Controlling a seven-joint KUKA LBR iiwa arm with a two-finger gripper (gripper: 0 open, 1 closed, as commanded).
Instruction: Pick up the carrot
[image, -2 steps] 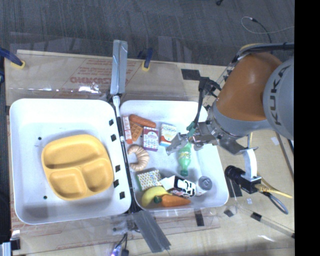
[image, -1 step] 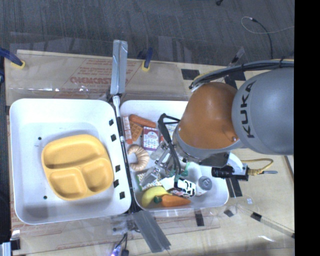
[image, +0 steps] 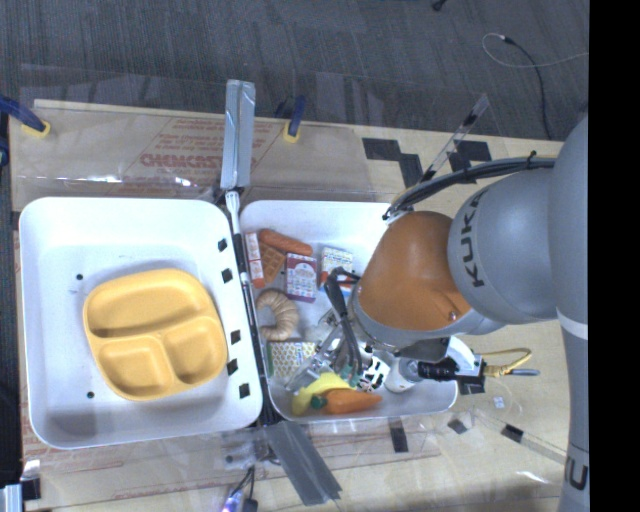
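- Gripper is seen low in the right bin; finger state cannot be told.
- One carrot lies just below it, at the bin's near edge, beside one banana.
- One yellow tray sits in the left bin.

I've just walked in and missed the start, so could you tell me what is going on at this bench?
A KUKA arm reaches in from the right over the right bin, which is crowded with toy food and small packets. Its gripper is down among them near the front wall, just above the carrot, which lies beside a banana. The carrot is not lifted. The left bin holds a yellow divided tray.
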